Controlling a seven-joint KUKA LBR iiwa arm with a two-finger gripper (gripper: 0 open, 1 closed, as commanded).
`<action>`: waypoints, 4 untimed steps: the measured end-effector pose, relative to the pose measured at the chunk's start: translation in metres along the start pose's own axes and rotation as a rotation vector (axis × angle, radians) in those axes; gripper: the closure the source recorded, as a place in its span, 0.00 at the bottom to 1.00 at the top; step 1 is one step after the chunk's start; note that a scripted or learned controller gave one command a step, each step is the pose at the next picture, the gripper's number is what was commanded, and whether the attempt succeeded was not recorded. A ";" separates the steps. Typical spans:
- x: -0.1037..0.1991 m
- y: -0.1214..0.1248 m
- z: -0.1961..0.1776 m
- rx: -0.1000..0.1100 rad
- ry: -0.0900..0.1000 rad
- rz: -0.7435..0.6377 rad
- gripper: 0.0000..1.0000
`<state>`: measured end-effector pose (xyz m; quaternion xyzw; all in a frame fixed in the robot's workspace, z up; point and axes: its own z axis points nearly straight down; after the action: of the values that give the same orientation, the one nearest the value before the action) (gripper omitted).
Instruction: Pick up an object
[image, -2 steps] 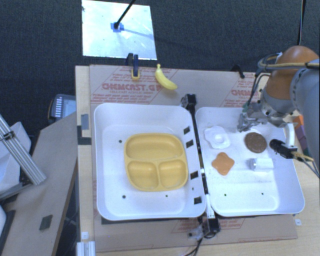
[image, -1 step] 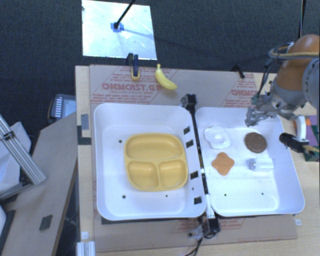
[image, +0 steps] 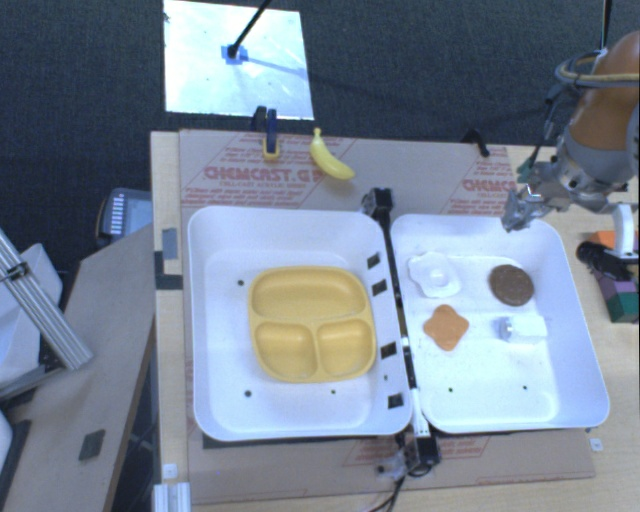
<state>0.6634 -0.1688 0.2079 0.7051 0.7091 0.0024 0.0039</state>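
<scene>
Four small items lie in your right white bin; nearest the gripper is the round brown cookie-like disc, sitting just below it toward the bin's middle. Whether the gripper is parted or closed, you cannot tell.

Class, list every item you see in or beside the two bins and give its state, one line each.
Yellow divided tray: flat in left bin, compartments hold nothing.
Brown round disc: lying flat, right bin.
Orange piece: flat, right bin.
White piece: flat, right bin.
Small grey object: resting, right bin.
Banana: on the board behind the bins.
Gripper: above right bin's far corner.
</scene>
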 end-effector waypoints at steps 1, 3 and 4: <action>0.000 0.002 -0.052 0.003 0.000 0.000 1.00; 0.099 -0.016 -0.037 0.008 0.004 -0.004 1.00; 0.147 -0.021 -0.043 0.007 0.004 -0.004 1.00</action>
<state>0.6415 -0.0219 0.2500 0.7038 0.7104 0.0012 -0.0001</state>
